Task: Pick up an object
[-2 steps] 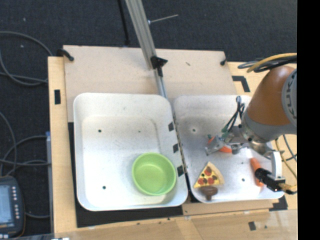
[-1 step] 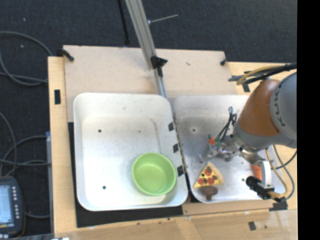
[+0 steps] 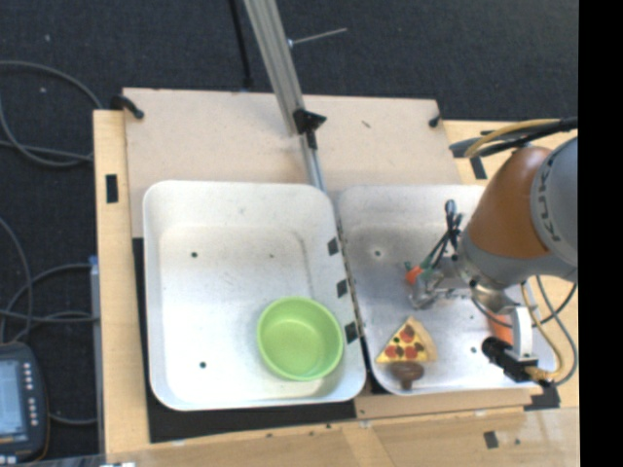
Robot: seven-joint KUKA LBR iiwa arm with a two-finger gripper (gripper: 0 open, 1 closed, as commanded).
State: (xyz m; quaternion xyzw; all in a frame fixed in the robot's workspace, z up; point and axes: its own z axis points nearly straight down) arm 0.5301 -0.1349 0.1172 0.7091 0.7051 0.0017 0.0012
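Two shallow white bins side by side on a tan worktop (image 3: 224, 134). In the left bin (image 3: 195, 222), a round, smooth green bowl (image 3: 300, 337) near the front right corner. In the right bin (image 3: 380, 222), a wedge-shaped toy pizza slice (image 3: 406, 344), yellow with red dots and a brown crust, by the front edge. Just above the slice, touching nothing visible, the pincer (image 3: 425, 282), thin, dark, red-tipped; openness impossible to tell, nothing seen held. Bare bin floor left of the pincer. Slanted aluminium rail (image 3: 277, 56) behind the bins.
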